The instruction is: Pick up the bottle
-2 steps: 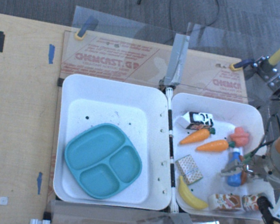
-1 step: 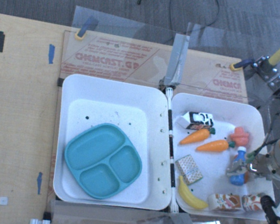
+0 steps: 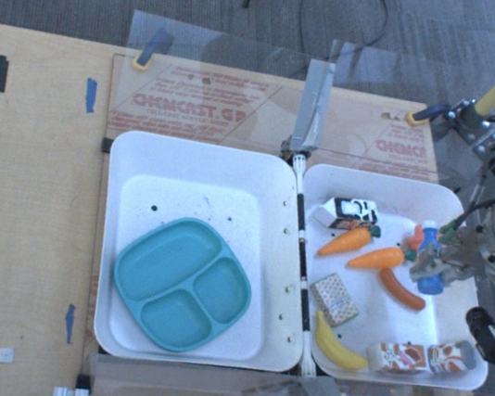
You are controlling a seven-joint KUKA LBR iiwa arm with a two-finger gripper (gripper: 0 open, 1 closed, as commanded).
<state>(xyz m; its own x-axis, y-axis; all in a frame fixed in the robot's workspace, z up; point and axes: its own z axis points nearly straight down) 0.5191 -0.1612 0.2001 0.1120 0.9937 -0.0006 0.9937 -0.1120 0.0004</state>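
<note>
A brown-and-white bottle [image 3: 418,357] lies on its side along the front wall of the right bin [image 3: 390,186], with its cap end toward the right. My gripper [image 3: 428,262] hangs low over the bin's right part, well behind the bottle and apart from it. It sits over a small blue-and-orange item [image 3: 425,237], and a blue piece [image 3: 431,285] shows just below it. The gripper's body hides what lies directly beneath it.
The right bin also holds two carrots [image 3: 347,240] [image 3: 377,257], a red sausage [image 3: 401,290], a black-and-white carton [image 3: 351,210], a patterned box [image 3: 336,297] and a banana [image 3: 340,348]. A teal divided plate [image 3: 181,283] lies in the left bin [image 3: 141,160].
</note>
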